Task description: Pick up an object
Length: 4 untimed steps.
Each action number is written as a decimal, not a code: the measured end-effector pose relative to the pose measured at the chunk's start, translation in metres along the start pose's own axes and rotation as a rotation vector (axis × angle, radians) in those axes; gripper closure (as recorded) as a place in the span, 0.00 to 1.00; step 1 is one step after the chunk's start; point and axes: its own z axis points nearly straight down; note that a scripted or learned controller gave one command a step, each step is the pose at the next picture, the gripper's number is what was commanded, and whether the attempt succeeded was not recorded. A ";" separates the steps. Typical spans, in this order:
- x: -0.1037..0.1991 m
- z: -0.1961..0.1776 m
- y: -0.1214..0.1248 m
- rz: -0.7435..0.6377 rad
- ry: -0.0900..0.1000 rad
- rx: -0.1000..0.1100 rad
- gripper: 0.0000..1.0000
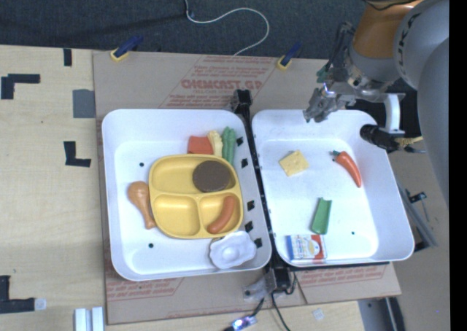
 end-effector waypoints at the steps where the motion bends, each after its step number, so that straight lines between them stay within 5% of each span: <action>1: 0.001 -0.022 0.001 0.001 0.000 0.002 1.00; 4: 0.095 -0.010 -0.104 0.000 0.001 0.008 1.00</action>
